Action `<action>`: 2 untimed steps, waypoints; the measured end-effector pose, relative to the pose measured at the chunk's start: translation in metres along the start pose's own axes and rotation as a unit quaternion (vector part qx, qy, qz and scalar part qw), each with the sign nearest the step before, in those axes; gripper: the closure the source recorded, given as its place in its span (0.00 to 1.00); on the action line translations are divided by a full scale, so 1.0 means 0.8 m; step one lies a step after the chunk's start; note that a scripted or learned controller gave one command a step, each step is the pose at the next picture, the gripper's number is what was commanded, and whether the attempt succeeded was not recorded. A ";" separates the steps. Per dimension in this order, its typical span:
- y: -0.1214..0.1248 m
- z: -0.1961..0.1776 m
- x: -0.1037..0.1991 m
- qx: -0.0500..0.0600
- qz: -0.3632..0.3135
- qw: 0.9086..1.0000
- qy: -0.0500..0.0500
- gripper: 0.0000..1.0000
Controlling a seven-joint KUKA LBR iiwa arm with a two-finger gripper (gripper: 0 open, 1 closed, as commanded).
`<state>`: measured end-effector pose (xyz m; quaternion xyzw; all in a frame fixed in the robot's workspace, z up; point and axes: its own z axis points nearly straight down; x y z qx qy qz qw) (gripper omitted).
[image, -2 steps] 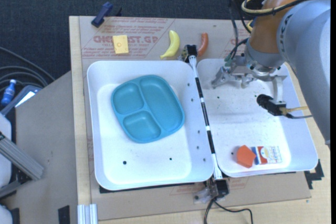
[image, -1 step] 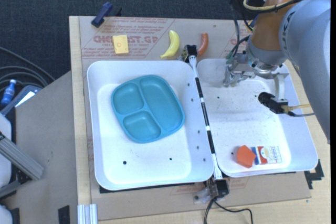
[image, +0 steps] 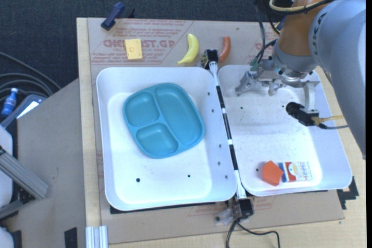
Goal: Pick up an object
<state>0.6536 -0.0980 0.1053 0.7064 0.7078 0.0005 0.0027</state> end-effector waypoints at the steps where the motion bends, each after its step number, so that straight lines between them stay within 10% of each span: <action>1: 0.012 0.026 0.001 0.001 0.000 1.000 0.001 0.00; 2: 0.013 0.012 0.001 0.000 0.000 1.000 0.000 1.00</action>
